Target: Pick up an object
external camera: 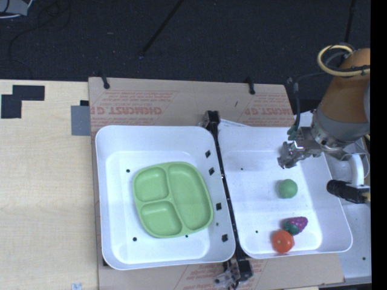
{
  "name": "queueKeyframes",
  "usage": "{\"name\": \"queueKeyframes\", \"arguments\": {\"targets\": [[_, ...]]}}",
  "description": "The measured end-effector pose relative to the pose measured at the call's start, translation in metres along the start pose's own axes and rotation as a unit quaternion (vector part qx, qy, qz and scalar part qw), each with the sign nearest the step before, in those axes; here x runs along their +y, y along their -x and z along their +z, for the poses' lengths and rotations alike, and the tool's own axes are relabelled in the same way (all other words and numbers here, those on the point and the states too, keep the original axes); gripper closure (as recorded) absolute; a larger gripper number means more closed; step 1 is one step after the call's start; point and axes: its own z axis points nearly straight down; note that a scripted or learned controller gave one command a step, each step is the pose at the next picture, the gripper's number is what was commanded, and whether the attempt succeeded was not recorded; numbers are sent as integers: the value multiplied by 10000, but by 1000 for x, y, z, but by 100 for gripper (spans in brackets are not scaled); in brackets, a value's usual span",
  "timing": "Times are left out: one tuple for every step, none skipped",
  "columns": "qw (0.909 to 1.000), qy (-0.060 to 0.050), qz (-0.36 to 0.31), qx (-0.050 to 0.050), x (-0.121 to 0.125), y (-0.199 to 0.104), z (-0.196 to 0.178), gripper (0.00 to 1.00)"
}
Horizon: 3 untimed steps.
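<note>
the gripper (292, 154), grasp state unclear, hovers right of centre above the small round green ball (288, 188); it looks light, smooth and roll-prone, best pinched across its middle.

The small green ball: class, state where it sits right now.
The small green ball lies in the right white bin, just below the tool, with the purple object and orange-red ball nearer the front.

One fixed camera looks down at a slant from above the bench (42, 180); both white bins (115, 162) fit in frame; the arm (341, 107) enters from the right.
</note>
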Motion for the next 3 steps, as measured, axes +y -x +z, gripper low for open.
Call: {"name": "queueKeyframes", "arguments": {"targets": [[10000,-10,1,0,-4,-58,7,100],[10000,-9,4,2,0,-109,13,100],[10000,5,4,-9,7,-159,0,100]]}}
